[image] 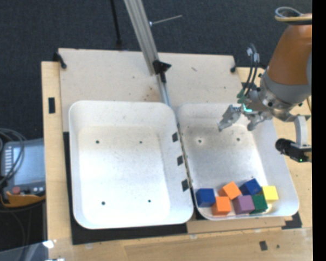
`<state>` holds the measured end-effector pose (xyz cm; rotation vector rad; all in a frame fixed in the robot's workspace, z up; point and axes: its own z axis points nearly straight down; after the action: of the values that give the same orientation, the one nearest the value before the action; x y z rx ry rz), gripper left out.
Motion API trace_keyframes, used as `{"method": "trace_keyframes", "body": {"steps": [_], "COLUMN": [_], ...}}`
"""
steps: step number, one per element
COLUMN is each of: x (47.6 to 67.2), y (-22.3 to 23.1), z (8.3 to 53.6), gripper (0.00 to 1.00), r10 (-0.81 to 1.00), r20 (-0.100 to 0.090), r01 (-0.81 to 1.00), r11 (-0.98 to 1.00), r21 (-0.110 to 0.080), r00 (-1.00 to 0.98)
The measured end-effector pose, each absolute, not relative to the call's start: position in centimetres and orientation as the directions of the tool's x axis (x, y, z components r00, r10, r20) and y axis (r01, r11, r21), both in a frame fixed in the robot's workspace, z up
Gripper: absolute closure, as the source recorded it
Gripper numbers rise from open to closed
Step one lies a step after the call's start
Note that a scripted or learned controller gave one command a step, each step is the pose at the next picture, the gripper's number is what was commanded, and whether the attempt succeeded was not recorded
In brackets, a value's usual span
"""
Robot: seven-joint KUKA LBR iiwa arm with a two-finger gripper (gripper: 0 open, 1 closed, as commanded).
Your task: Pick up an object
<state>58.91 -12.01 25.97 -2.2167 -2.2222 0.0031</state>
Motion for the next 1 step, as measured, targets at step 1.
{"method": "trace_keyframes", "body": {"steps": [1], "x": [58.99], "y": [-12.02], "z": [26.19], "gripper": [0.00], "r10": [1.000], "r20": [0.000], "r01": [1.000], "r11": [0.001], "r21": [0.001], "r00": [-0.001]}}
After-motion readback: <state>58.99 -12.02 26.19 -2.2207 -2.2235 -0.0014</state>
